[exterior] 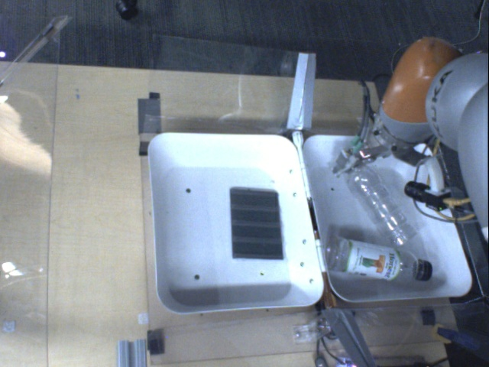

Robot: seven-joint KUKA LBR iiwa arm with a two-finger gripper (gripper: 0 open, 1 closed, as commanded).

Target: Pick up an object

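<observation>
My gripper (357, 154) hangs over the far left part of the right bin (451, 285), under the orange band of the arm (416, 79). It is right at the upper end of a clear plastic bottle (382, 203) that lies slanted across the bin floor; whether it touches the bottle is unclear. A second clear bottle with a white and green label (370, 260) and a black cap lies along the bin's near wall. A dark ribbed rectangular pad (256, 222) lies flat in the middle of the left bin (172, 174).
A grey metal bracket (300, 94) stands behind the gap between the bins. Cables (439, 197) run from the arm along the right bin's right side. Wooden bench top (76, 205) stretches to the left.
</observation>
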